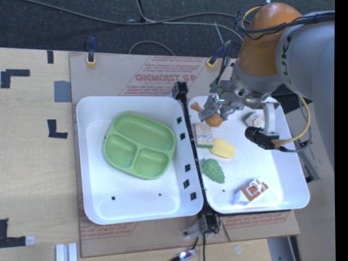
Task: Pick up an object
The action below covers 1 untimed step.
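My gripper [213,111] hangs over the upper left part of the right bin [288,170], close to the divider. Directly under it lies a small orange-brown object [215,120], partly covered by the gripper; I cannot tell whether they touch. Just below that sit a checkered green-and-white packet [204,135], a yellow lemon-like piece [223,148] and a bumpy green piece [213,170]. An orange-and-white carton [252,190] lies near the bin's front right. A small white item [255,118] rests beside the arm's black cable fitting.
The left bin [95,200] holds a green divided tray [140,144]. A black divider [188,145] with clips runs between the bins. The grey arm with its orange band [269,34] covers the right bin's far corner. Cables trail over the dark floor behind.
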Available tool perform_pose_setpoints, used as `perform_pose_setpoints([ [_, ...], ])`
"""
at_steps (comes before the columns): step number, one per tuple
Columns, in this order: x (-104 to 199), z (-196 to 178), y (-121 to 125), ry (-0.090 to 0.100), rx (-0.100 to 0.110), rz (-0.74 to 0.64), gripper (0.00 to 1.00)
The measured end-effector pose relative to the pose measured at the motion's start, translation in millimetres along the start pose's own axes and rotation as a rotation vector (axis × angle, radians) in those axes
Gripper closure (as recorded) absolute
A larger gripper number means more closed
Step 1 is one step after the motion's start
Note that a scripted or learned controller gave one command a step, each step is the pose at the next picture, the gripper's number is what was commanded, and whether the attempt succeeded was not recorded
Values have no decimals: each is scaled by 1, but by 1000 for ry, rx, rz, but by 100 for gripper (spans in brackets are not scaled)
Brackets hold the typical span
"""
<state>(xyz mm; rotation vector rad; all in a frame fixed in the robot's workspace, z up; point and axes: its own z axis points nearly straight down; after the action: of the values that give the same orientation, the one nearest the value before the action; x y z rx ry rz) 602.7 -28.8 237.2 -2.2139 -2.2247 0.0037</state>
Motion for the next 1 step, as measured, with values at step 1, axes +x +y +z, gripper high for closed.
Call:
perform_pose_setpoints([
  [1, 47, 6, -12, 1, 0, -1, 100],
])
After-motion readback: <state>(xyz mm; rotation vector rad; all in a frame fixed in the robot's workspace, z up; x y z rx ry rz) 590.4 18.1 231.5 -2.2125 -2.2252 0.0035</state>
